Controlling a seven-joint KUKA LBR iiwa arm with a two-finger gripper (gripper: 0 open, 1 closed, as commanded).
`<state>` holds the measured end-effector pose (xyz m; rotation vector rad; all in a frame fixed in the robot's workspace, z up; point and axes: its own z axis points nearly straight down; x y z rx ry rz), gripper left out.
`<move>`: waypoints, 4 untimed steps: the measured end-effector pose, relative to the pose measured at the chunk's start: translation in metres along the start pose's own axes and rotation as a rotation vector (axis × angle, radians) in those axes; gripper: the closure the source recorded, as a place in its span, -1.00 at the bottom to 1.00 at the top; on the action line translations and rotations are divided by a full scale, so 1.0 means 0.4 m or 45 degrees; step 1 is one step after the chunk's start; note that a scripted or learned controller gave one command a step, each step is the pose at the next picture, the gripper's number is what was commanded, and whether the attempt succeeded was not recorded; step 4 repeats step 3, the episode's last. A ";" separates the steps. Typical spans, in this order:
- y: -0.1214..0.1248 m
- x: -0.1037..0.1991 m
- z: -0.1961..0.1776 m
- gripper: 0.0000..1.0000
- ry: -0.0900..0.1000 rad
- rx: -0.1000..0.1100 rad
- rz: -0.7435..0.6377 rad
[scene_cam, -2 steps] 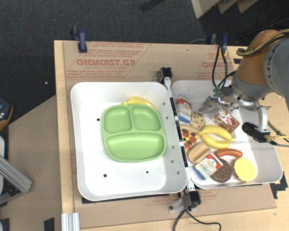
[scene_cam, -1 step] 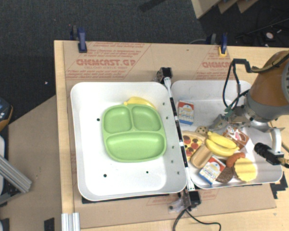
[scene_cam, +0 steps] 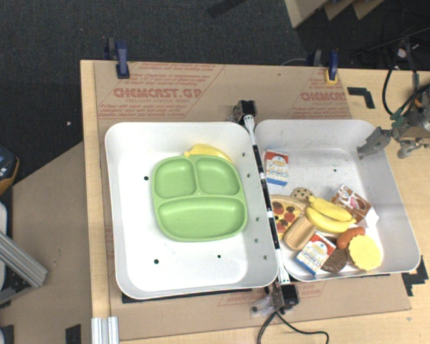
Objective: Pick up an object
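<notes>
Two white bins sit on a cardboard-covered bench; the left bin (scene_cam: pixel 129 213) holds a green divided plate (scene_cam: pixel 198 198). Over the right bin's (scene_cam: pixel 322 138) far right rim hangs the gripper (scene_cam: pixel 376 143), its state impossible to tell, well apart from the toy food pile (scene_cam: pixel 326 228).

Left bin (scene_cam: pixel 129 213): white, holding a lime-green divided plate (scene_cam: pixel 198 198); a yellow item (scene_cam: pixel 208 150) at the plate's far edge. Right bin (scene_cam: pixel 322 145): white. Inside it, yellow bananas (scene_cam: pixel 328 215), a yellow round piece (scene_cam: pixel 365 252), a red-white-blue carton (scene_cam: pixel 276 168), and a tan bread roll (scene_cam: pixel 299 231). Bench (scene_cam: pixel 201 88): tan with red lettering.
</notes>
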<state>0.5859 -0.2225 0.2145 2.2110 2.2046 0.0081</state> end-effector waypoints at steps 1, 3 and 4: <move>-0.116 0.079 0.333 -1.00 0.014 0.024 -0.004; -0.034 0.324 0.236 1.00 0.015 0.013 -0.016; -0.034 0.324 0.236 1.00 0.015 0.013 -0.016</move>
